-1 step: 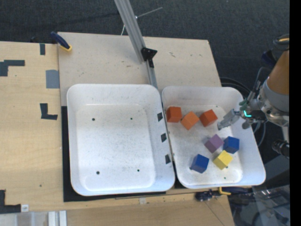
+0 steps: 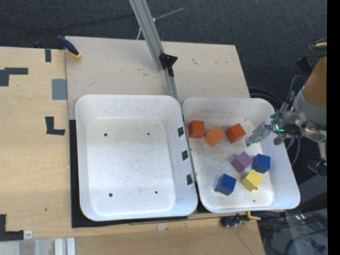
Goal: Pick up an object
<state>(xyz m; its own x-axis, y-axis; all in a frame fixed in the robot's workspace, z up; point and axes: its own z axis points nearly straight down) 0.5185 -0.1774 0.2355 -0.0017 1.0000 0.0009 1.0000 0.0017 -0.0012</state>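
Observation:
The right bin (image 2: pixel 265 106) holds several small cubes. Three orange cubes (image 2: pixel 214 136) sit in a row in its upper half. Lower down lie a purple cube (image 2: pixel 241 161), a blue cube (image 2: pixel 261 163), a yellow cube (image 2: pixel 252 180) and a second blue cube (image 2: pixel 225 184). My gripper (image 2: pixel 267 137) hangs over the bin's right side, just right of the rightmost orange cube (image 2: pixel 235 133) and above the blue cube. Its fingers are spread open with nothing between them.
The left bin (image 2: pixel 127 102) lies beside the right one. A slanted metal pole (image 2: pixel 150 28) with a black clamp stands behind the bins. A blue and yellow clamp (image 2: pixel 69 47) sits at the bench's back left corner. Cables hang right of the bench.

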